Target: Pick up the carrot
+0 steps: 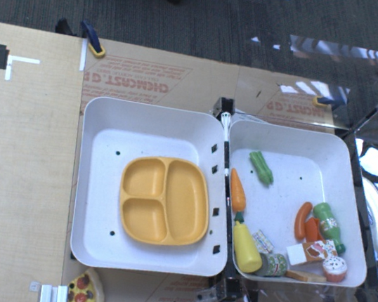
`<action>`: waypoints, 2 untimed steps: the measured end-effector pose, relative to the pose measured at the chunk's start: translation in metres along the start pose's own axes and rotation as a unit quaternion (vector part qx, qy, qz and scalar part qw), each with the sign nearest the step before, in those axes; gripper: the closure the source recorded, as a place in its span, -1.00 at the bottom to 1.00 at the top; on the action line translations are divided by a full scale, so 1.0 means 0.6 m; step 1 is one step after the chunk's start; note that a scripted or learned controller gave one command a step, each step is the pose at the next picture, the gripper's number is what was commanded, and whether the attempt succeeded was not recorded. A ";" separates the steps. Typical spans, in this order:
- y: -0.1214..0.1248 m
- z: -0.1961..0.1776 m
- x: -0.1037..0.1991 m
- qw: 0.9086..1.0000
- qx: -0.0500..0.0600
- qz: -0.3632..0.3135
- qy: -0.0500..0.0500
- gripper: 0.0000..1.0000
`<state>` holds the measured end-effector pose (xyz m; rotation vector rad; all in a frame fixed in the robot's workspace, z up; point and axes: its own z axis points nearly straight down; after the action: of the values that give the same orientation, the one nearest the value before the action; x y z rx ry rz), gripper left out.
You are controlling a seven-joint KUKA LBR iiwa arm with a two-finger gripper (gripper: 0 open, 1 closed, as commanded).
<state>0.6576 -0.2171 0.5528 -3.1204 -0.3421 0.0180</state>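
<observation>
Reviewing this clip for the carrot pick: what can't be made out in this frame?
- Carrot: lies against the right bin's left wall; whether it touches the yellow bottle is unclear in the camera view.
- Toy pile in the near right corner: overlapping pieces, too small to identify.
- Pizza toy below the left bin: partly hidden by its rim.

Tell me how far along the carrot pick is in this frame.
Nothing looks done yet. The carrot lies in the right bin, against its left wall, just above the yellow bottle. Nothing is in hand at this moment. All of the job is left: reaching the carrot, closing on it and lifting it clear. The yellow plate sits in the left bin.
</observation>
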 end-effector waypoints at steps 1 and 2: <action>0.000 0.000 0.000 1.000 0.000 0.000 0.000 -1.00; 0.007 0.023 -0.008 1.000 -0.001 0.006 0.002 -1.00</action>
<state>0.6535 -0.2220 0.5388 -3.1233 -0.3221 0.0117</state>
